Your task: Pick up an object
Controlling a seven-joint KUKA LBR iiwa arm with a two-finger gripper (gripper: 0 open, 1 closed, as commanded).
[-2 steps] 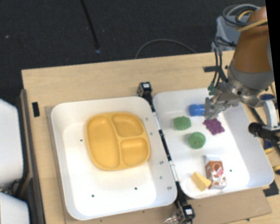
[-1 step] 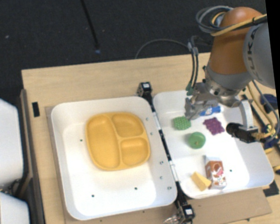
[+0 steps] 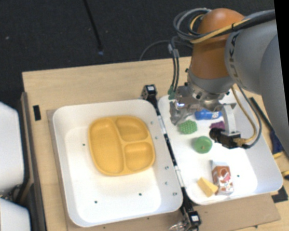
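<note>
- Right, my arm [image 3: 215, 51] is in from three o'clock and hanging over the far end of the right bin [image 3: 262, 176].
- My gripper [image 3: 181, 112] sits low at the bin's twelve o'clock corner, just above the green ridged piece [image 3: 188, 127].
- Can't tell from this angle how the gripper is set, and nothing visible is caught in it.
- So I'd call this the approach step: down over the pile, no pick made yet.
- Candidates are all in the right bin: green ridged piece nearest, at six o'clock from the gripper.
- Blue object [image 3: 206, 114] lies at its three o'clock, partly tucked under my wrist.
- Round green object [image 3: 202, 144] is a bit further toward six, a purple piece [image 3: 217, 126] beside it at two o'clock.
- Yellow wedge [image 3: 207, 186] and a red-and-white packet [image 3: 223, 178] lie touching at the near end, well apart from me.
- Left bin [image 3: 81, 198] holds the yellow divided tray [image 3: 121, 144]; not my target from here.
- Next move, as I judge it: centre over the green ridged piece, drop and close cleanly.
- Risk: the bin wall is close by, so clipping it is possible.
</note>
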